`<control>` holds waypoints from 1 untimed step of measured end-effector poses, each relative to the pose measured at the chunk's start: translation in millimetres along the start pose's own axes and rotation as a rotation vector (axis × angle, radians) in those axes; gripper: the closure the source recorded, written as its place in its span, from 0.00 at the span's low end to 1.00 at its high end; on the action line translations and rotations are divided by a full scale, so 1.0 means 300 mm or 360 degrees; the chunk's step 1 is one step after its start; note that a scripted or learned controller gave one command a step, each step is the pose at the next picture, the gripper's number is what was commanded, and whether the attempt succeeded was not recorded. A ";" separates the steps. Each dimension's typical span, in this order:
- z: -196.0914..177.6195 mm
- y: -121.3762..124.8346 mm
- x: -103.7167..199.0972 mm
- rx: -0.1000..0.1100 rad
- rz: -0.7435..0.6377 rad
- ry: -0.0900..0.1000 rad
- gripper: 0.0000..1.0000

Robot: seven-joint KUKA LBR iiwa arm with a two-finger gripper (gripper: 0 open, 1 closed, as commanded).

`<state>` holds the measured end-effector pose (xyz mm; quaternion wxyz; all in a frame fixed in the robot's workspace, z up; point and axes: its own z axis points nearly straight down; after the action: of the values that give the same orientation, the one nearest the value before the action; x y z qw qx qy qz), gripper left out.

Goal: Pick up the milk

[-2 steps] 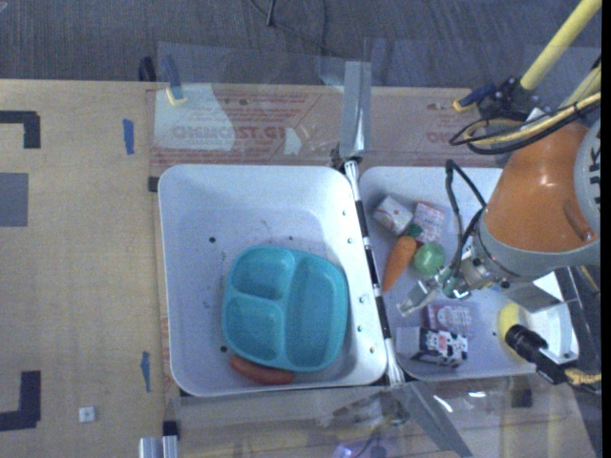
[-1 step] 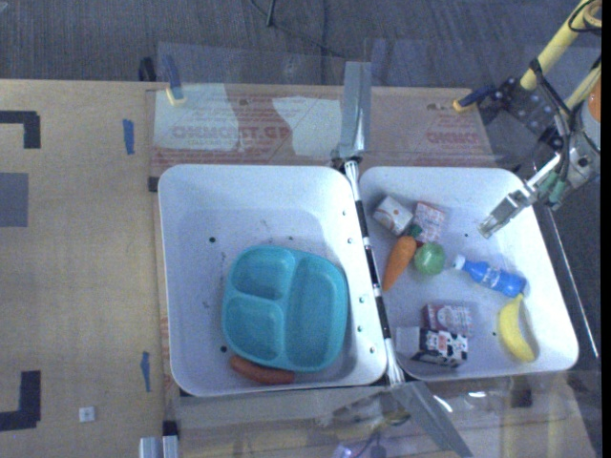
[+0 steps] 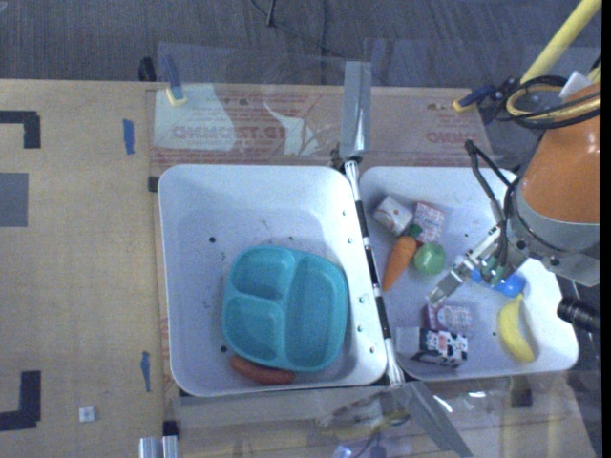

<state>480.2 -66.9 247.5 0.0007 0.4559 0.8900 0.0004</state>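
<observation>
The boxy, cow-spotted milk carton [image 3: 445,335] lies in the right bin [image 3: 563,351], left of the curved banana [image 3: 516,332]. The metal claw [image 3: 451,281] hangs just above it, fingers apart, holding nothing. Wooden bench [image 3: 76,284].

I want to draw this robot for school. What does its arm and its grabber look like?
The arm is rounded and grey, with a big orange band above the wrist. Black cables loop beside it, and yellow ones coil behind. The gripper is small and silvery metal, with thin fingers and a bit of green and blue near its base.
</observation>
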 end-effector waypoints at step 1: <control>0.210 0.088 0.124 -0.0001 -0.0499 0.0001 0.00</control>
<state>479.8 -21.2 184.6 0.0006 0.3112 0.9503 0.0007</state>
